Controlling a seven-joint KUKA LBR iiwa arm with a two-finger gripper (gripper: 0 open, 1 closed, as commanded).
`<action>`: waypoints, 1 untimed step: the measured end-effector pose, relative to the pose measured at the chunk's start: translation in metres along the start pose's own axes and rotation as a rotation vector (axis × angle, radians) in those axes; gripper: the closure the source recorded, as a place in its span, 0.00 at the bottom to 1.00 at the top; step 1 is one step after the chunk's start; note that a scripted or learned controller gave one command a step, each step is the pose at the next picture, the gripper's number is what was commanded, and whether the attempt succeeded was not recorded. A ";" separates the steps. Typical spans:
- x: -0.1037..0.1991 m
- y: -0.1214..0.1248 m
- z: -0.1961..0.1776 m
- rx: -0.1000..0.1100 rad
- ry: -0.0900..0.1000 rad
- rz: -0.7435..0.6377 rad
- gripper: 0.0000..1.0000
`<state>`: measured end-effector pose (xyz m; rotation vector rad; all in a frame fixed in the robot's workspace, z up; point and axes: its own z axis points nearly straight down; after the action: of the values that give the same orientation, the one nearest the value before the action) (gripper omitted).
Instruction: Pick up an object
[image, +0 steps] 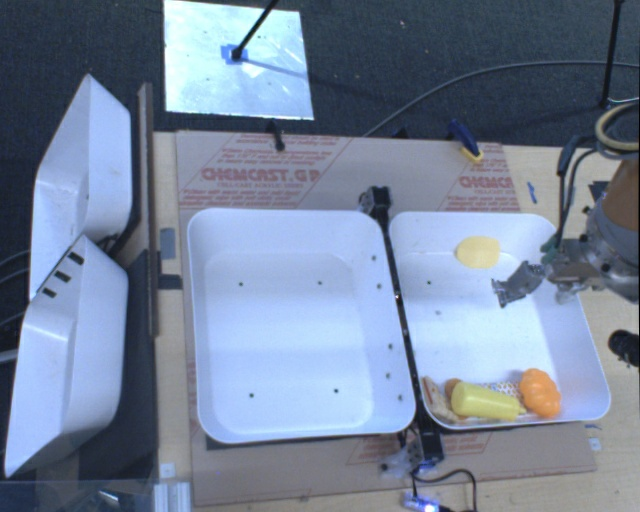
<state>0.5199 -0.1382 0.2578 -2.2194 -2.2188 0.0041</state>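
My gripper (543, 289) hangs over the right side of the right bin (432, 300), reaching in from the right edge. Its fingers (515, 284) stand open with nothing between them. A flat pale yellow round piece (478, 252) lies at the back of that bin, up and left of the gripper. Along the bin's front wall lie a yellow cylinder-shaped object (485, 402), an orange fruit-like object (540, 392) and a tan cracker-like piece (436, 397), well below the gripper.
The left bin (215, 300) lies beside the right one, with a black divider strip (398, 300) between them. Spare white bins (75, 260) lean at the far left. A blue-and-yellow clamp (466, 142) sits at the bench's back edge.
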 end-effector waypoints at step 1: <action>0.000 0.001 -0.002 -0.005 -0.001 -0.001 0.00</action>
<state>0.5209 -0.1380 0.2602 -2.2215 -2.2225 -0.0010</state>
